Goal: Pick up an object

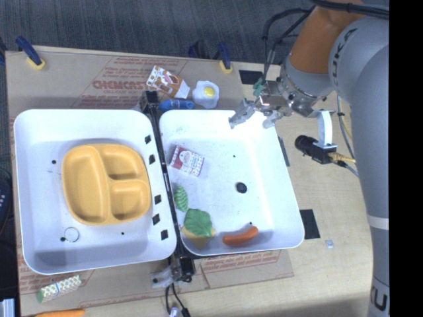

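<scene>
My gripper (254,115) hangs over the far right corner of the right bin (274,170), fingers spread open with nothing between them. In that bin lie a red and white packet (187,161) near the left wall, a green leafy toy (198,222) on a tan piece at the front left, a small green item (180,197) beside the wall, an orange carrot-like stick (240,236) at the front, and a small black disc (241,188) in the middle. All of these sit well below and left of the gripper.
The left bin (39,131) holds a yellow divided tray (106,181). Behind the bins lie a snack packet (162,80), a blue item (176,104) and a white and yellow egg toy (206,93). A wrapped candy (59,288) lies at the front left.
</scene>
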You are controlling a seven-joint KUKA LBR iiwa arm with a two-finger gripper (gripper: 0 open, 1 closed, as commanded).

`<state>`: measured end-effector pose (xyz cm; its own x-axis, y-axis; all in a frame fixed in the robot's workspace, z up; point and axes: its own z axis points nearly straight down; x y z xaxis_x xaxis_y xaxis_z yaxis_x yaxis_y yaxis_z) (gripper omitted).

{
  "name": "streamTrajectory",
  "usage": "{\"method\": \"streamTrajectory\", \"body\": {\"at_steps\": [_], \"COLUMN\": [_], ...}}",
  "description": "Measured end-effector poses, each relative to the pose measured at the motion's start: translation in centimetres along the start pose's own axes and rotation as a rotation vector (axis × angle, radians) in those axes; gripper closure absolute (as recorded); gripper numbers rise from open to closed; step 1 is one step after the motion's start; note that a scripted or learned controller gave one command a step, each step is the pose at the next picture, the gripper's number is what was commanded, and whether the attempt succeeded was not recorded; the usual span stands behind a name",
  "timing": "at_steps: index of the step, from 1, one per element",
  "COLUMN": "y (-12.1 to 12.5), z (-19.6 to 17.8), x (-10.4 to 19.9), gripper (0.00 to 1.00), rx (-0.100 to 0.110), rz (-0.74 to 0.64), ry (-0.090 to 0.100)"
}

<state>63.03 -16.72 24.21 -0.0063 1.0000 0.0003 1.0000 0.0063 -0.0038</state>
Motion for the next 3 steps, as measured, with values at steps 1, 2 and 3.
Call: {"method": "streamTrajectory", "body": {"at_steps": [1,2,3], "y": [0.2,-7.0,-0.5], "z": [13.7,14.6,14.7], "x": [6.5,5.7,6.4], "gripper": [0.0,0.0,0.0], "rx": [0.0,-0.015,-0.007], "rz": [-0.113,0.383,0.187], "ry": [0.0,0.004,0.0]}}
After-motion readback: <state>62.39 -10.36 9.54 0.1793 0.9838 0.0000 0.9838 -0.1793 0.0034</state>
